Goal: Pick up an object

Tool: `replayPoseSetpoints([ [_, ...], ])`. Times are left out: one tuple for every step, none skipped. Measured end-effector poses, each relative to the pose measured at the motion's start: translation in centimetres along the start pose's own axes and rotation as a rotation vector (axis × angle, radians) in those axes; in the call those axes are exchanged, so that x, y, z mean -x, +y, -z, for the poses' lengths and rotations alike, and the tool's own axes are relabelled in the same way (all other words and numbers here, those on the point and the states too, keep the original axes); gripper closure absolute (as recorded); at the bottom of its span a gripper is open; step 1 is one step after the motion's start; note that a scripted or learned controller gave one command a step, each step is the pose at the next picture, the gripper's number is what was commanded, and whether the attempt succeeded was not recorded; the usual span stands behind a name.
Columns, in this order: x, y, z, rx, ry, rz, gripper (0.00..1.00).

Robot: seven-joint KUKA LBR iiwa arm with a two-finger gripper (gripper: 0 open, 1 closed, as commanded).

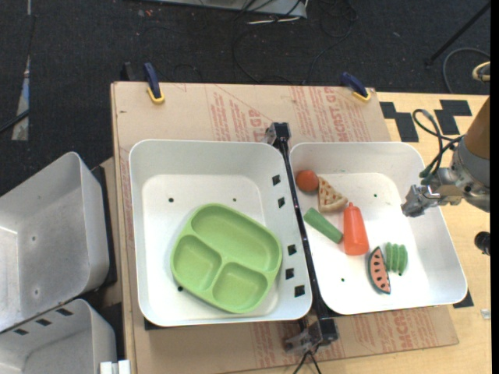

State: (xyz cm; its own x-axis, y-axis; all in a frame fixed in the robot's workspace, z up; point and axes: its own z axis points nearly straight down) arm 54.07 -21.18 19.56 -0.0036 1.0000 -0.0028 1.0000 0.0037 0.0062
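two bins, one tray, five toy foods

two shallow white bins sit side by side on the bench. the left bin [148, 162] holds one thing: a green tray [226, 257] with three compartments, lying flat toward the bin's near side. the right bin [437, 287] holds five small items. one orange-red ball [307, 181] lies near the bin's far left corner, and just beside it, to the right, is one pizza slice [330, 195]. one green stick [323, 225] lies slanted below them, with one orange bottle [355, 229] just to its right, close enough that i cannot tell whether they touch. nearer the front are one watermelon slice [379, 270] and one ridged green piece [397, 257] just beside it; what that green piece is, is hard to make out.

the gripper [413, 206] hangs over the right bin's right side, well apart from the foods. it is small and dark against the bin, and whether it is spread or closed i cannot tell. the arm is cut off at the right.
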Motion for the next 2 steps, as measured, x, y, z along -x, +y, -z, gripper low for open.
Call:
replayPoseSetpoints([
  [0.0, 0.1, 2.2, -0.003, 0.001, 0.000, 1.00],
  [-6.3, -0.2, 2.7, -0.006, 0.005, 0.004, 1.00],
])
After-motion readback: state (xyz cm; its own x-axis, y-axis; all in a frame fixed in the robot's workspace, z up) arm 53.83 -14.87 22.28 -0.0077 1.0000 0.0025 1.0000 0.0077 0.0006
